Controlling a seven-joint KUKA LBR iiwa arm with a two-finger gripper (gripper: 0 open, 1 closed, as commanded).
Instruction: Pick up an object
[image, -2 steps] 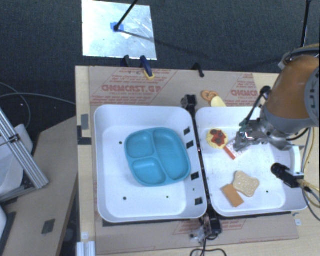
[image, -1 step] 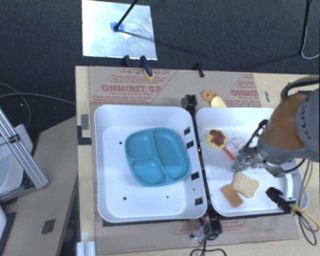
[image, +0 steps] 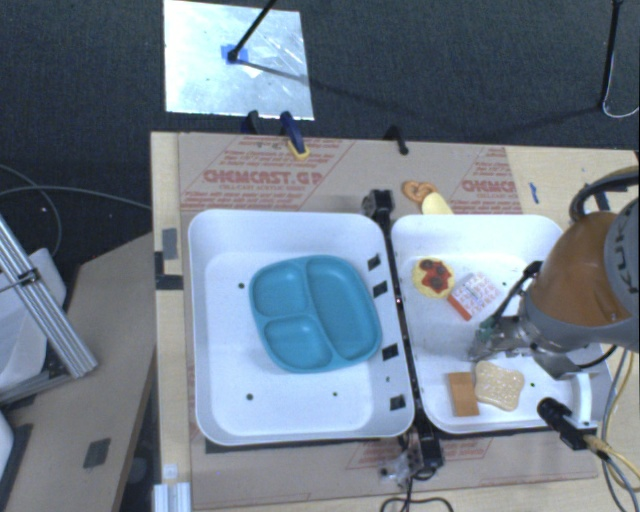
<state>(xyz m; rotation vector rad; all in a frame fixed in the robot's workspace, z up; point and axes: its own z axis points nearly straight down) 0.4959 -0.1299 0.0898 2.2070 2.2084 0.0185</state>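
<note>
Toast slice lies in the right bin just under the claw — I cannot tell its state — so the approach step seems underway, and next it must descend exactly onto the toast.

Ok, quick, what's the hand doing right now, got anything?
Hand: cannot be told; it sits low in the right bin, just above the toast slice.

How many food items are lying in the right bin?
4: a pizza slice and packet at the back, a cracker and toast in front. The arm may hide more.
</note>
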